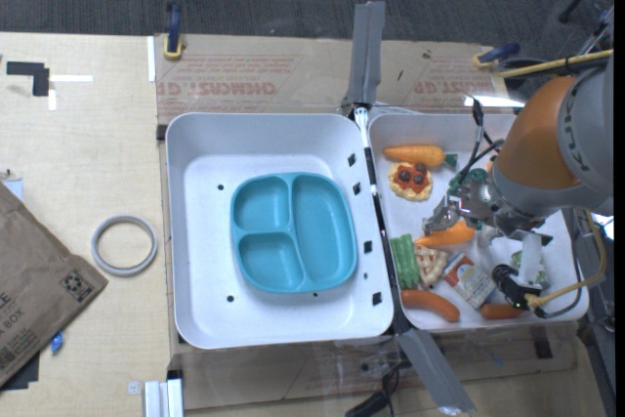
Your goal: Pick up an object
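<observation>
The right bin holds several toy foods: a carrot, a small tart with berries, an orange wedge, a green piece, a beige piece, a red sausage and a small packet. My gripper hangs low over the middle of this bin, just above the orange wedge and right of the tart. The arm's orange band covers the bin's right part.
In the left bin lies a teal divided plate. A grey tape ring and a cardboard box rest on the bench at left. Cables trail over the right bin's near right corner.
</observation>
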